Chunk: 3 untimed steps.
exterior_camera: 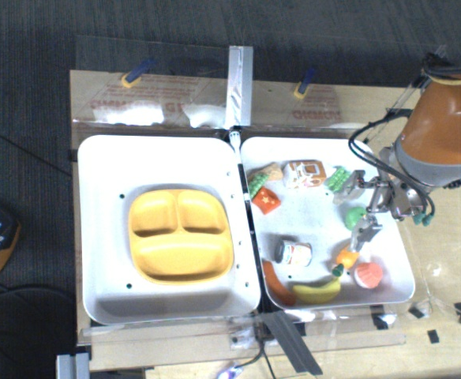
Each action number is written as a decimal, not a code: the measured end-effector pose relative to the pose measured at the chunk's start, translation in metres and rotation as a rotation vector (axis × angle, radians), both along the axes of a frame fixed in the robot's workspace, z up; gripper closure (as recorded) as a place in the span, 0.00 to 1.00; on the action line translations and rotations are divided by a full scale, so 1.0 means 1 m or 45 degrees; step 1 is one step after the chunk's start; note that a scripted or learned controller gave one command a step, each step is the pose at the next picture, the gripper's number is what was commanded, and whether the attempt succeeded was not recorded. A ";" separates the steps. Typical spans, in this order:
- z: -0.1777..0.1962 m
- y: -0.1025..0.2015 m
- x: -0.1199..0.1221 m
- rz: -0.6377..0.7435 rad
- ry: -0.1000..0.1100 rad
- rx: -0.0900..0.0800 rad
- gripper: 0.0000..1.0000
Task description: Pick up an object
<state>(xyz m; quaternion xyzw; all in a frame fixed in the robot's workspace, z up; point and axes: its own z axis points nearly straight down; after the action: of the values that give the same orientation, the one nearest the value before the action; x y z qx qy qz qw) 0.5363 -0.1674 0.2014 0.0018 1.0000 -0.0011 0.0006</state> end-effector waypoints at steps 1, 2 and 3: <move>-0.106 -0.002 -0.047 0.218 -0.001 -0.002 0.00; -0.096 0.000 -0.044 0.222 -0.006 -0.005 1.00; -0.096 0.000 -0.044 0.223 -0.006 -0.005 0.00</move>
<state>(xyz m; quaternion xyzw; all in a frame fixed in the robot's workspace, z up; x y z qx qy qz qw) 0.4920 -0.1670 0.1051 -0.0855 0.9963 -0.0028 0.0029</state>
